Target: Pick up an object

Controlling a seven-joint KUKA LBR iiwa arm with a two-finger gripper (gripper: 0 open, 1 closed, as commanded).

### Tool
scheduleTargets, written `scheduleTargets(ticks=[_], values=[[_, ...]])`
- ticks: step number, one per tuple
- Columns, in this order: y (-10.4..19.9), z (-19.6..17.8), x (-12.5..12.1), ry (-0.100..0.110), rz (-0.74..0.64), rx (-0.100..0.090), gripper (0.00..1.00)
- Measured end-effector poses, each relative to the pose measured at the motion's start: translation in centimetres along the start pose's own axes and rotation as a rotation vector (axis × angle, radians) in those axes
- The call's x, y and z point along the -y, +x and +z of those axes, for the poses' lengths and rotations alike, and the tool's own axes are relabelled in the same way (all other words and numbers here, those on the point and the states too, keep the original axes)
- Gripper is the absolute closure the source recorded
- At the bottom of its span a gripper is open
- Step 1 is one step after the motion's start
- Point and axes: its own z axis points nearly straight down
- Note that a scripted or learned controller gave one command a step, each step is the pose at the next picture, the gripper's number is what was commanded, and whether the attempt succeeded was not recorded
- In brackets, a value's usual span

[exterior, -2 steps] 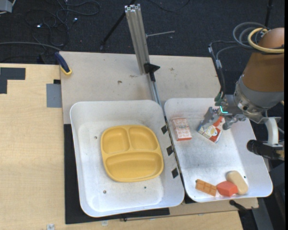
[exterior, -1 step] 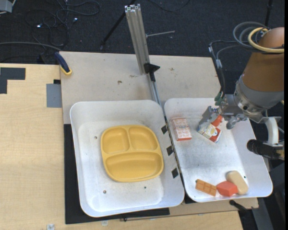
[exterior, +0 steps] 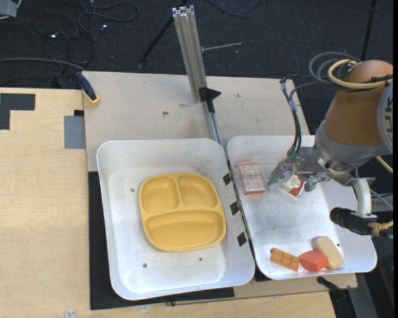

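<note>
Camera view: right bin [exterior: 358, 260] holds everything, my pincer [exterior: 293, 179] sits in its upper middle with a small red-white object [exterior: 294, 186] right between its fingers, apparently gripped, and the pink carton [exterior: 251, 177] lies just left of it.

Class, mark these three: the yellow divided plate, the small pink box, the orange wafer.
yellow divided plate [exterior: 182, 212], camera view, wide lower compartment.
small pink box [exterior: 251, 177], camera view, middle of top face.
orange wafer [exterior: 284, 259], camera view, middle of top.
</note>
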Motion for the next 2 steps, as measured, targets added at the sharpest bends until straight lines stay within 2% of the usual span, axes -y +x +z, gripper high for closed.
scheduleTargets(ticks=[2], values=[[-0.5,8.8,0.2,0.001,0.001,-0.001,0.00]])
